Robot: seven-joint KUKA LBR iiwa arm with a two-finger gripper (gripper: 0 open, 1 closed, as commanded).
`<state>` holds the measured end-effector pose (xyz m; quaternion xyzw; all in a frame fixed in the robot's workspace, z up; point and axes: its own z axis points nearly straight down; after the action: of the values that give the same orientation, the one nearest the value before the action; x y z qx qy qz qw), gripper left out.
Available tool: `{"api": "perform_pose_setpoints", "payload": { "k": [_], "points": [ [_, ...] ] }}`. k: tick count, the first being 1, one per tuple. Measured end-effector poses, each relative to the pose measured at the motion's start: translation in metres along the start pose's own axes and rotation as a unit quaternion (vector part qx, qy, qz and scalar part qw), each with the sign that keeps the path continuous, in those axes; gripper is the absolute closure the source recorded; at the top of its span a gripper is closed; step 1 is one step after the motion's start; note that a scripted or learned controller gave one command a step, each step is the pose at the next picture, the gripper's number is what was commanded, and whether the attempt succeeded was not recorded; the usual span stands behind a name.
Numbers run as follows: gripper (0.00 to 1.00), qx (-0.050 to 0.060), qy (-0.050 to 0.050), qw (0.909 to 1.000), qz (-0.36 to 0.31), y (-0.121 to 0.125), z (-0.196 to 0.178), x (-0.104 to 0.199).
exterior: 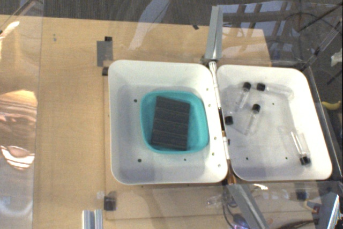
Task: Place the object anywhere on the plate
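The dark grey ribbed rectangular block (171,123) lies flat on the teal rounded-square plate (200,131) in the left white bin (123,131). It looks stiff and light, perhaps foam, best pinched across its long edges.

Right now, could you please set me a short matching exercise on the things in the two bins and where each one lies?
Things:
1. teal plate
2. dark ridged block
3. clear vials with black caps
4. lone vial

Places:
A. near the right bin's lower right corner
B. on the plate
C. in the left bin
D. clustered in the right bin's upper left part

Pairs: 1-C, 2-B, 3-D, 4-A
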<state>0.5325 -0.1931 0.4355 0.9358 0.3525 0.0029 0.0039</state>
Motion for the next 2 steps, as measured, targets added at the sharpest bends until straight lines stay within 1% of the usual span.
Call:
{"api": "perform_pose_setpoints", "payload": {
  "k": [1, 2],
  "points": [
    [0.0, 0.0, 0.0, 0.9963, 0.085, 0.005, -0.001, -0.006],
    [0.0, 0.0, 0.0, 0.9883, 0.153, -0.007, 0.0, -0.027]
  ]
}}
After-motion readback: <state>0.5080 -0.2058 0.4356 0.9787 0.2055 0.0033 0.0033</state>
